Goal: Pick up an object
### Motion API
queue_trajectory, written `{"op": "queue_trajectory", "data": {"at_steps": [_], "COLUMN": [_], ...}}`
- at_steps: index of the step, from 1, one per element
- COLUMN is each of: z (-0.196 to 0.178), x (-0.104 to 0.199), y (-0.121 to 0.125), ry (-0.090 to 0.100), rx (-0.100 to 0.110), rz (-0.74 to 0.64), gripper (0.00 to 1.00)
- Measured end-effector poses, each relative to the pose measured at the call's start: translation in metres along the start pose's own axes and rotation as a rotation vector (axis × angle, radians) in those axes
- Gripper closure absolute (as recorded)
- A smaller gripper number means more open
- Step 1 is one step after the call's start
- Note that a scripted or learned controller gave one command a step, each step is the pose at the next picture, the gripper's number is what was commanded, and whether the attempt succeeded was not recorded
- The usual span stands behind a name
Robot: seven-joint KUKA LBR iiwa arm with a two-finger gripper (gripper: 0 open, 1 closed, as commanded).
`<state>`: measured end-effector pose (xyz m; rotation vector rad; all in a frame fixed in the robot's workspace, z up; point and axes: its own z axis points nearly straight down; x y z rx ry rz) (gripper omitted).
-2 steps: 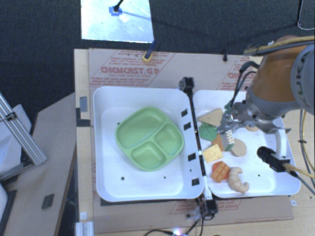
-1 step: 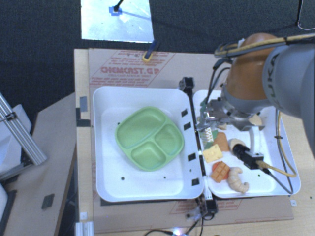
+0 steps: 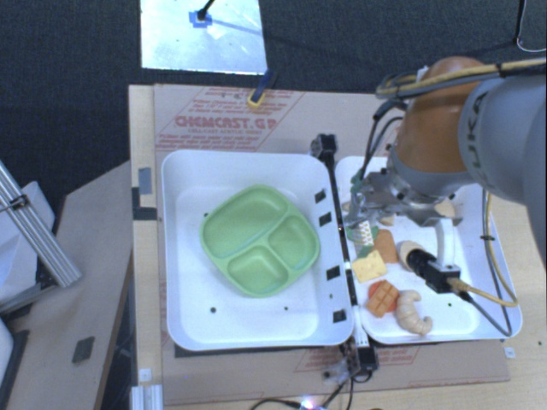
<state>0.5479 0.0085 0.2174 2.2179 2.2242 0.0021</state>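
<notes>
Here the bench (image 3: 102, 229) bears two white bins (image 3: 197, 323); the end effector's (image 3: 369, 216) grip state is unclear.

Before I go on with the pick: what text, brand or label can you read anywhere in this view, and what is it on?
"CHEMCAST GP": large red letters on the brown sheet under the bins, behind the left bin.
Smaller red lines above and below it: too blurred to read.
Red print on the sheet's front edge: unreadable.
Dark letters on the grey arm: partly cut off, not legible.
</notes>
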Motion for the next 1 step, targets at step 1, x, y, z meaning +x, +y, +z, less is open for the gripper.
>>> {"op": "queue_trajectory", "data": {"at_steps": [1], "z": [0.003], "x": [-0.0007], "y": [-0.0097], "ry": [-0.001], "rx": [0.002], "rz": [0.002], "gripper": [1.0]}}
